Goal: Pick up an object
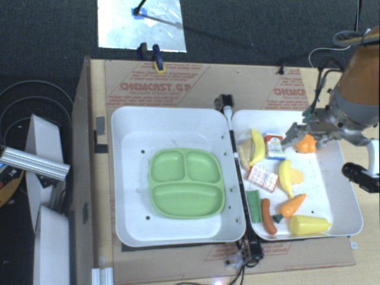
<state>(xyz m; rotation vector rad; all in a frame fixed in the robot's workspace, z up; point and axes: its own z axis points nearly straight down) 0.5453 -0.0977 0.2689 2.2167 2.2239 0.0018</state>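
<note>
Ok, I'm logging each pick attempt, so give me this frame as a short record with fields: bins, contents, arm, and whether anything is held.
left bin: holds a green divided plate
right bin: two bananas, carrot, yellow lemon-like piece, red sausage, small red-and-white boxes
arm: reaches in from the right, over the right bin's upper edge
end effector: beside a small orange item
held: cannot tell whether the orange item is gripped

One camera hangs fixed above the bench (178, 79), looking down at a slant; it stands far enough back to take in both white bins (127, 159) and dark floor beyond.
</note>
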